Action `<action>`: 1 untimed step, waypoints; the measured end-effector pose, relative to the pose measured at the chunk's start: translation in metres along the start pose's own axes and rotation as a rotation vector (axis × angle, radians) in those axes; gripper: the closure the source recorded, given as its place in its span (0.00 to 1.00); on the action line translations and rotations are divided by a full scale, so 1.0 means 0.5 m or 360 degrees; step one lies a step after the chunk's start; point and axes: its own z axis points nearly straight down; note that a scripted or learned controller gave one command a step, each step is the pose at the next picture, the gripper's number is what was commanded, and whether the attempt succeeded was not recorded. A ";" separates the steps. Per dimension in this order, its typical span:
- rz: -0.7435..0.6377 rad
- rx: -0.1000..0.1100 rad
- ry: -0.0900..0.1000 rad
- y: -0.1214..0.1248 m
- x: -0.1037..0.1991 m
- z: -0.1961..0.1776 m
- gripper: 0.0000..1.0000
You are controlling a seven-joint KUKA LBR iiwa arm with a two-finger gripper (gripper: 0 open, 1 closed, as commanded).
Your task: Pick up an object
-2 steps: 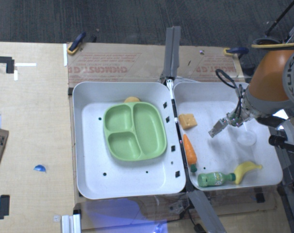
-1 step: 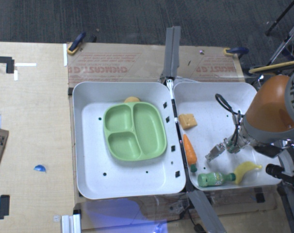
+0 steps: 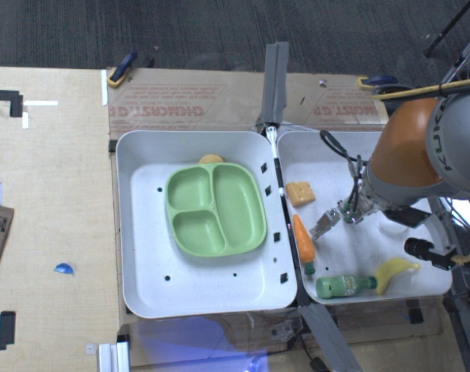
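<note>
The hand (image 3: 329,222) hovers low in the right bin (image 3: 359,149), fingers spread and gripping nothing. Just beside it lies a carrot (image 3: 302,239) — a cracker (image 3: 300,193) above, bottle (image 3: 343,286) and banana (image 3: 393,272) below. A green tray (image 3: 216,208) fills the left bin (image 3: 142,208).

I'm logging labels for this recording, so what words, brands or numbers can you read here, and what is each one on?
Cardboard sheet behind the bins: red printing, seen upside down, too blurred to read.
Arm: part of a dark lettered marking, cut off, not readable.
Green bottle: label too small to read.
</note>
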 end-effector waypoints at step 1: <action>0.0023 -0.0001 -0.0002 0.021 -0.062 -0.026 0.00</action>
